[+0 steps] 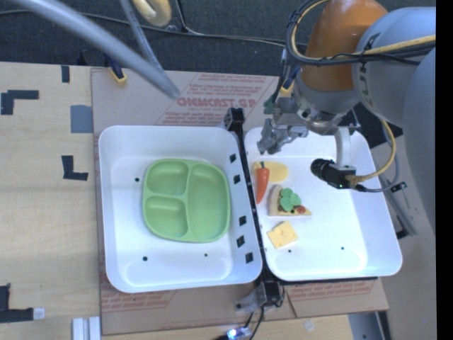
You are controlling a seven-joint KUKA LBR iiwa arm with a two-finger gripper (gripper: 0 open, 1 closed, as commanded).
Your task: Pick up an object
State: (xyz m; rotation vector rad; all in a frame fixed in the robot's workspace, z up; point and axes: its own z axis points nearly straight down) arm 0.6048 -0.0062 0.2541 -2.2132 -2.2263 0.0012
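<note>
The gripper (271, 144) hangs over the far left corner of the right bin (368, 257), its dark metal fingers pointing down just above the carrot (261, 181); whether they are open or shut cannot be told, and nothing shows between them. The slim orange carrot lies by the bin's left wall, beside a yellow round piece (277, 170), a topped sandwich slice (288, 202) and a square cheese wedge (283, 234). The left bin (117, 261) holds a smooth green divided plate (187, 199)

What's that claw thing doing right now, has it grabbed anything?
Gripper: hangs above the right bin, just up from the toy carrot; nothing visibly held, and open or closed cannot be told.
</note>
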